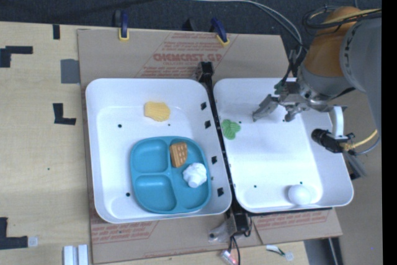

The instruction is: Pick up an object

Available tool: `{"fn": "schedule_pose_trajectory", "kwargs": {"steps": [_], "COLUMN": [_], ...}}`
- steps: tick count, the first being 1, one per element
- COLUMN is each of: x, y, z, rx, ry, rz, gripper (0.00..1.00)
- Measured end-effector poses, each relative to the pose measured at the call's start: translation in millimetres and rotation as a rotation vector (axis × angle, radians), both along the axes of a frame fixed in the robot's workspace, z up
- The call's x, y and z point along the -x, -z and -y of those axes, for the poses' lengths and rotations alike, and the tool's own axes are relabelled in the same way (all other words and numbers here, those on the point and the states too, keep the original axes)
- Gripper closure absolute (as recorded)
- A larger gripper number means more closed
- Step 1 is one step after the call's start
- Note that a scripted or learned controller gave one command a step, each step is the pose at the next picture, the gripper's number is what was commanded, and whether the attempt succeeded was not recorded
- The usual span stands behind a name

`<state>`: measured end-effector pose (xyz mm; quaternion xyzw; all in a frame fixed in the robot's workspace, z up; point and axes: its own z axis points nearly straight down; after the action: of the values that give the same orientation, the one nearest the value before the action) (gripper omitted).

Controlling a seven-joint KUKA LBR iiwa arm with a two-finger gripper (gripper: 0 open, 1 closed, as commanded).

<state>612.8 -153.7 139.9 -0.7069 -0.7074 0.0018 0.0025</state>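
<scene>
Pincer (pixel 273 112) spread above right bin (pixel 322 192)

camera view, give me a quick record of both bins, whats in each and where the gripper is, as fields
left bin: yellow piece; blue tray
blue tray: waffle piece in upper right compartment; white lump on the right side
right bin: green piece by left wall; white ball near front edge
gripper: over the right bin's upper part, fingers spread, nothing between them
arm: reaches in from the right
</scene>
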Motion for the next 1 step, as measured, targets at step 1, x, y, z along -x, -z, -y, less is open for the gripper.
{"fn": "schedule_pose_trajectory", "kwargs": {"steps": [1], "x": [0.9], "y": [52.4], "z": [-0.6], "rx": [0.001], "ry": [0.0], "rz": [0.003], "gripper": [0.0]}}
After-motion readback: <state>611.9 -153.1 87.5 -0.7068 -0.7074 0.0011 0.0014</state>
